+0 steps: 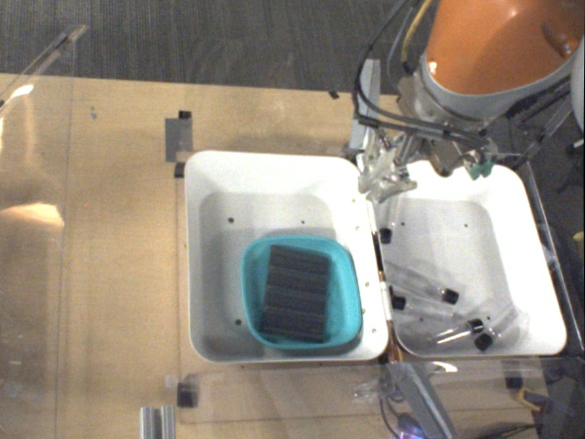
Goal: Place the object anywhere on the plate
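A teal square plate (346,277) lies in the left bin (215,245), toward its front. A dark grey ribbed block (294,293) rests flat on the plate, near its middle. My gripper (385,174) hangs over the back end of the wall between the two bins, well behind and to the right of the plate. It is apart from the block. The arm's orange band (489,30) and grey wrist cover the back of the right bin.
The right bin (539,273) holds several clear tubes with black caps (430,293) along its front half. Cables run beside the wrist at the back. The wooden bench top (91,245) stretches to the left of the bins.
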`<state>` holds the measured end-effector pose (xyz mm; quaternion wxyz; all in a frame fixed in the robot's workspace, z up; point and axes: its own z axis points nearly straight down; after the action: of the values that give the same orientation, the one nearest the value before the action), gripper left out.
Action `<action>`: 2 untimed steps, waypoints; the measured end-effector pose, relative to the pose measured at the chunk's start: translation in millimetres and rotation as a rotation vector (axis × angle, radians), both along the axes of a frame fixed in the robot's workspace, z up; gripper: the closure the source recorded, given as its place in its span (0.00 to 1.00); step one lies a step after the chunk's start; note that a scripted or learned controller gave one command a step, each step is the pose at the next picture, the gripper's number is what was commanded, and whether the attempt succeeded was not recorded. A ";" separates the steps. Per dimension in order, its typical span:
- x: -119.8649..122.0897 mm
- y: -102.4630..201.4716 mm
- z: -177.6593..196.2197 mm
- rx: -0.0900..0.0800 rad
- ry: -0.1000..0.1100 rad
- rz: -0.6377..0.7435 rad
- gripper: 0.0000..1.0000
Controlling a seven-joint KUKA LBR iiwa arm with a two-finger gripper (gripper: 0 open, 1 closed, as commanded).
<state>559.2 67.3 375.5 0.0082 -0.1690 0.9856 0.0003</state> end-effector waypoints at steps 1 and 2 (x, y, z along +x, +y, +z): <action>-46.4 1.2 -158.4 -0.003 0.007 0.241 1.00; -46.2 1.2 -158.0 -0.003 0.006 0.241 0.00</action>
<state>513.0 68.4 217.5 0.0048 -0.2860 0.9582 0.0003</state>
